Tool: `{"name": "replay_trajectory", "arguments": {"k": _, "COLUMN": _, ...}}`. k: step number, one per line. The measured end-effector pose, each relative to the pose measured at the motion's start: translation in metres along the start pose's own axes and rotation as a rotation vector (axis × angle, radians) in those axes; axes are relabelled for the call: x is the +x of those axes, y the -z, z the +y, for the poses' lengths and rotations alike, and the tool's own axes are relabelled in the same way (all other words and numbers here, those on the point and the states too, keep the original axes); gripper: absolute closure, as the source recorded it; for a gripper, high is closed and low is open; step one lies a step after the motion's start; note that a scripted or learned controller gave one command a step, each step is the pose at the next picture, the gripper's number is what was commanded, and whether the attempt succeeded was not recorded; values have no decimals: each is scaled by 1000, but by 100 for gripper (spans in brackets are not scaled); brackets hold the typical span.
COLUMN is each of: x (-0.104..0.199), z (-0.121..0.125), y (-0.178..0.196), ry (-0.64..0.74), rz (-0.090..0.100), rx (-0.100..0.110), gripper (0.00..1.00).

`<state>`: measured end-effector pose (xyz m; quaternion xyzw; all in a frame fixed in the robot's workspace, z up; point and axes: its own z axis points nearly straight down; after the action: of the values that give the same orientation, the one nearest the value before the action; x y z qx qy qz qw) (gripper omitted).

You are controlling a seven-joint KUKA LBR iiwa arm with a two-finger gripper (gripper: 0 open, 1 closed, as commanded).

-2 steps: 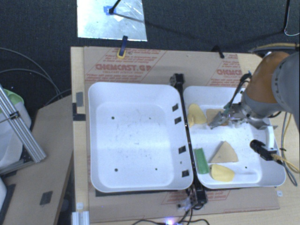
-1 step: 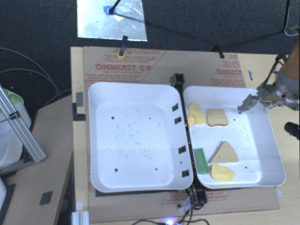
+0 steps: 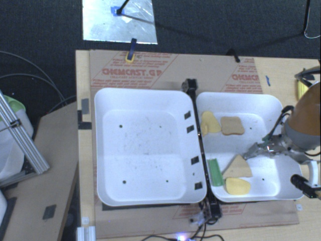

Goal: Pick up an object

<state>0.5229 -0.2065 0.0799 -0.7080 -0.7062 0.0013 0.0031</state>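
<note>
My gripper [image 3: 249, 153]: low in the right bin [image 3: 271, 104], can't tell if it grips
Closest thing: tan wedge [image 3: 239, 166], just beside my tip, near side
My plan: center over wedge, then squeeze slowly

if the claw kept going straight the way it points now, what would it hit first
The claw points left across the right bin. Going straight on, it would probably first meet the tan wedge just below its tip, though height above the bin floor is unclear.
</note>
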Motion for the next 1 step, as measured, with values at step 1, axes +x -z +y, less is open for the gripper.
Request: {"name": "replay_trajectory", "arguments": {"k": 1, "x": 20, "z": -35, "y": 4, "ry": 3, "rz": -2, "rx": -6, "gripper": 0}}
